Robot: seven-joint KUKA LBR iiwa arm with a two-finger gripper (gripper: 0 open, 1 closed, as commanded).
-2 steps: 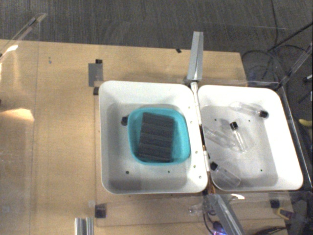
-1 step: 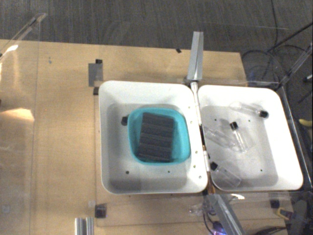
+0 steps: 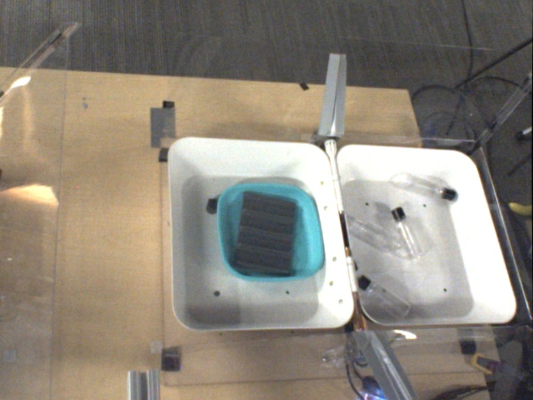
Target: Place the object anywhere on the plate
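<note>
Bench [image 3: 83, 307] board lies nearest, tan, with a small black stud [image 3: 171, 357] set just off the left bin's near corner. Left bin [image 3: 187, 248] and right bin [image 3: 487, 257] sit side by side, rims touching.

In the left bin, a teal plate [image 3: 311, 244] lies near the middle. The block [image 3: 266, 233], dark grey and ribbed, lies flat on the plate, inside its rim. A black nub [image 3: 212, 206] sits against the plate's left edge.

In the right bin, three clear black-capped vials lie on their sides, apart from one another. The near vial [image 3: 381, 295] is by the left wall, the middle vial [image 3: 406, 233] is at the centre, and the far vial [image 3: 426, 187] is toward the back.

Whether the gripper is open or closed, I cannot tell.

Behind the bins, a grey post [image 3: 334, 94] stands at their shared edge. Beyond it is grey carpet [image 3: 208, 15].
</note>
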